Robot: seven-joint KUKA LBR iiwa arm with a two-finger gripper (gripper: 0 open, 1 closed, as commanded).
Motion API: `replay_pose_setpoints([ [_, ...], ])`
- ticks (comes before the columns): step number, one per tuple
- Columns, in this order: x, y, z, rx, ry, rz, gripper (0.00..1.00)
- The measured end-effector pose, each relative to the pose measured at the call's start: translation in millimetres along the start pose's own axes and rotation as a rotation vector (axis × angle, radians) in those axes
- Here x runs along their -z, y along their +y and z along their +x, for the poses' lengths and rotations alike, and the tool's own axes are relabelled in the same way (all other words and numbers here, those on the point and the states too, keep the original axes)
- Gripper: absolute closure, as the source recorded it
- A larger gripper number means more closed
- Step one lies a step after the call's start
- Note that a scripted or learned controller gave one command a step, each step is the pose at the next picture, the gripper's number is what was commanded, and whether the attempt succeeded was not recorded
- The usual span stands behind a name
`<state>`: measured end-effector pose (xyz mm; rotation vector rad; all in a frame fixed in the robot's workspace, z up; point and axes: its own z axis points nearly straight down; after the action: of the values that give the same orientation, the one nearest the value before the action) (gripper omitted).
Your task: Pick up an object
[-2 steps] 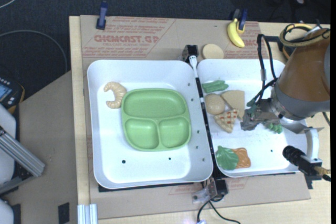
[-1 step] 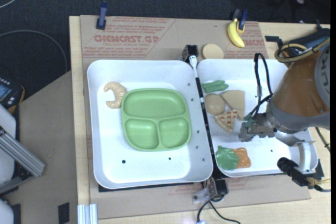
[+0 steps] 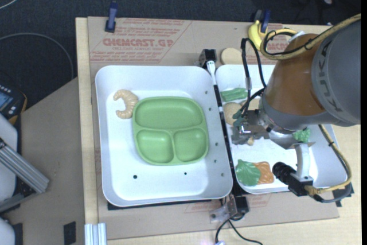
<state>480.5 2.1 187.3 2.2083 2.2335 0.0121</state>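
The left bin holds a green divided plate and a tan croissant-shaped toy at the plate's upper left. In the right bin lie a green leafy toy with an orange piece near the front, a green block near the back and a pale round item by the left wall. My gripper hangs low over the right bin's left side, under the grey and orange arm. The arm hides much of that bin.
A yellow banana-like toy and a beige round piece rest on the cardboard behind the right bin. A black cylinder and cables trail from the arm over the bin's front. Blue clamps hold the cardboard's back edge.
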Motion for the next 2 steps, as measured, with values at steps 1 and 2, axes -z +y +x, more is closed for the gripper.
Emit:
replay_pose_setpoints([
  [1, 119.7, 2.1, 70.0, 0.0, 0.001, -0.008, 1.0],
  [2, 270.7, 2.9, 91.9, -0.007, 0.0, -0.013, 1.0],
])
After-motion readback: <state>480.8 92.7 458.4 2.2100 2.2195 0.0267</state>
